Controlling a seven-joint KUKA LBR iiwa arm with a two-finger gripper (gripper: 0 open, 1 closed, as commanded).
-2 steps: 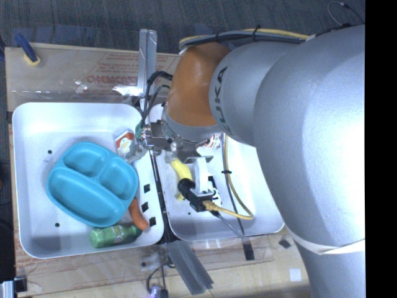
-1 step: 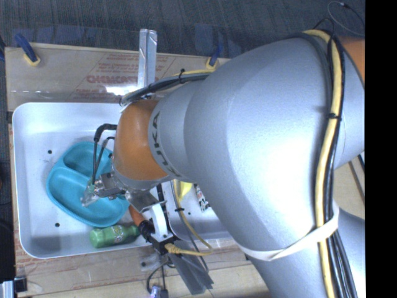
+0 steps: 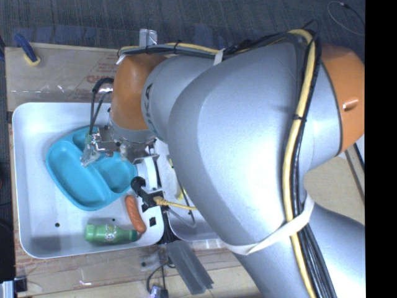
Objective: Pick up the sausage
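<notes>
The sausage (image 3: 134, 213) is orange-red and lies near the front right corner of the left bin (image 3: 25, 166), pointing roughly front to back. My gripper (image 3: 91, 152) hangs over the blue dish (image 3: 80, 179), up and to the left of the sausage and clearly apart from it. Nothing shows in the gripper.
A green bottle (image 3: 110, 233) lies on its side along the left bin's front wall, just left of the sausage. The blue two-part dish fills the bin's middle. The arm's big grey body (image 3: 248, 141) covers most of the right bin (image 3: 186, 230).
</notes>
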